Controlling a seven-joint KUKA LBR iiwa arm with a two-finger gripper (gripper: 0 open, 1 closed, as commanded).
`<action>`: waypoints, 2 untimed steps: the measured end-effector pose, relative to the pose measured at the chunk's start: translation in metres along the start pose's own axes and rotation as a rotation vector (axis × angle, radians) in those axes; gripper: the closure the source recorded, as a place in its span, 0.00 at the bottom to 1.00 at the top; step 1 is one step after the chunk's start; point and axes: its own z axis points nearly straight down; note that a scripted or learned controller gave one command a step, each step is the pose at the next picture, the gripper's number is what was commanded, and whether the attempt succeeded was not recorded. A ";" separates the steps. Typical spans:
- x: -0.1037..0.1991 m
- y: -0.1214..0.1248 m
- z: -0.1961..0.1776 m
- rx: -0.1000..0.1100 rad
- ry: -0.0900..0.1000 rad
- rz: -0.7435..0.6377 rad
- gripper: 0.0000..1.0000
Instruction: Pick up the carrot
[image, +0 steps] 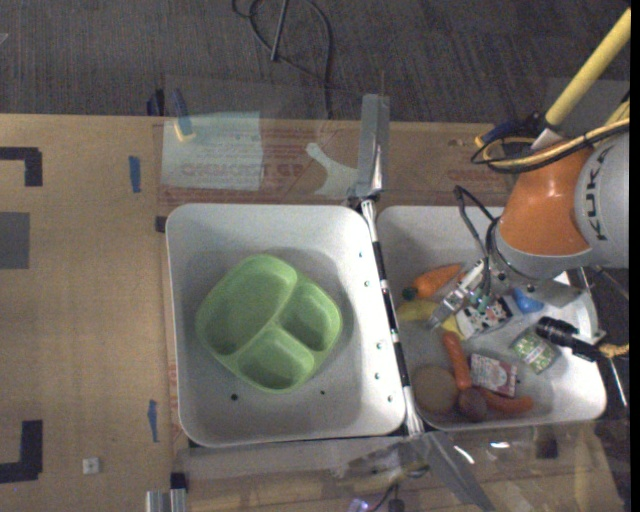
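i've got the carrot (438, 281) in the right-hand bin, up in its upper left part, close to the wall shared with the other bin. it's a short, stubby orange piece, lying flat on the white floor and angled so one end points up and to the right. i can make out a small dark green tip at its lower left end. it sits free, nothing pinching it, and its right end runs in close under the hardware above it.
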 end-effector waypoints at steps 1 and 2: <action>-0.002 0.000 -0.011 -0.005 -0.003 0.003 1.00; -0.016 0.051 -0.065 0.003 0.002 0.083 1.00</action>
